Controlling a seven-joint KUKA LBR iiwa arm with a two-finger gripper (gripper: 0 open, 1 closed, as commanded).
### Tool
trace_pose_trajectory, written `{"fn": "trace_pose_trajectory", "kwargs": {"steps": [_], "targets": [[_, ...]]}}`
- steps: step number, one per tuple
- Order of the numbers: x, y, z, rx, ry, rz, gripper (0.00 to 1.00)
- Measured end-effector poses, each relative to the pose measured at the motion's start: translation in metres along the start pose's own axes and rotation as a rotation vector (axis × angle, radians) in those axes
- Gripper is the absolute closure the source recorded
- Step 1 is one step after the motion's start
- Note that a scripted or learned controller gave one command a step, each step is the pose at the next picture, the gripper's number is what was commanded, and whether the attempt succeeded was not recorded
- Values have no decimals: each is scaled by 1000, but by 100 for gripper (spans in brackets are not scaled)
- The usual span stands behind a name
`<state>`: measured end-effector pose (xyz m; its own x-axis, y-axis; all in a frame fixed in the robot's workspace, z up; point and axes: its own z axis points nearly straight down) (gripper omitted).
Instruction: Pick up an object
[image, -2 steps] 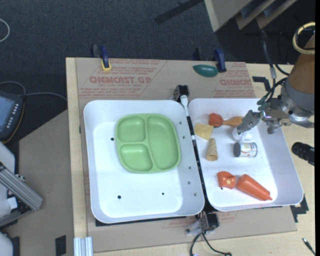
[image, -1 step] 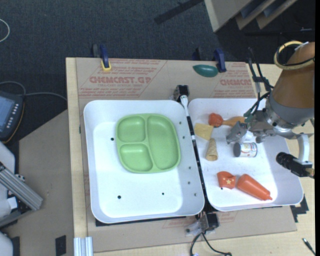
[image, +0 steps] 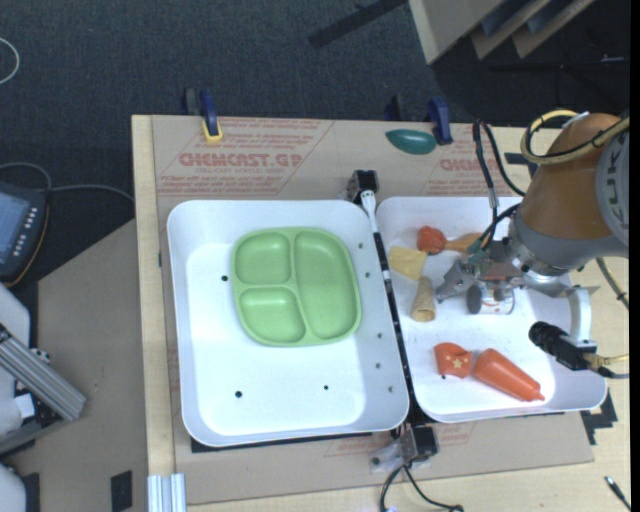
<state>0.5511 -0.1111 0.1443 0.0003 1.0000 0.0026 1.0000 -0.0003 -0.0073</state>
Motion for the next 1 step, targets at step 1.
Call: {"fn": "trace_pose_trajectory", "kwargs": {"steps": [1], "targets": [[-4,7,41,-30,-13,1,0]]}}
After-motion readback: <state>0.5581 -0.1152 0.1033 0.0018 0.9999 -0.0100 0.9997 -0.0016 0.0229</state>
